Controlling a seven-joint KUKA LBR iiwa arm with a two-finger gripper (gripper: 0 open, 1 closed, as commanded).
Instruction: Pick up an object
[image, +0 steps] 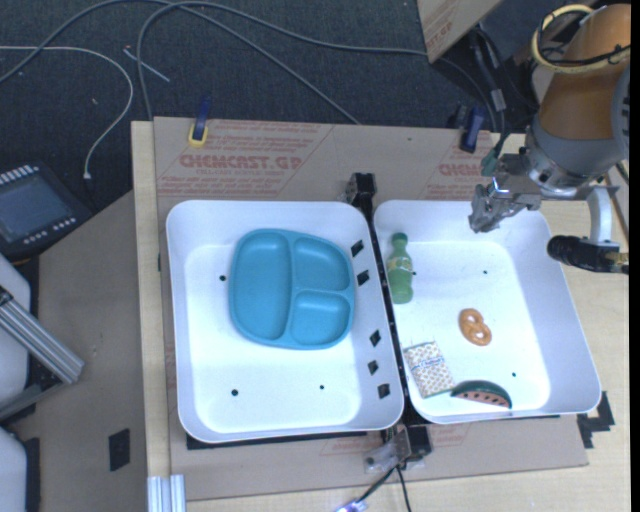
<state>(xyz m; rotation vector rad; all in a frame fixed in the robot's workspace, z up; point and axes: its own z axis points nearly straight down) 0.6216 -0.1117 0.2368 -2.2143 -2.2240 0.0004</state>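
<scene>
Pretzel: glossy brown twist, right bin middle, well apart from gripper.
Bottle: smooth green plastic, by the divider.
Plate: blue, sectioned, left bin.
Jaws: state cannot be told, nothing visibly held.

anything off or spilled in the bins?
Nothing spilled. The green bottle lies on its side by the right bin's left wall; the watermelon slice sits up against the near rim. Plate lies flat.
</scene>
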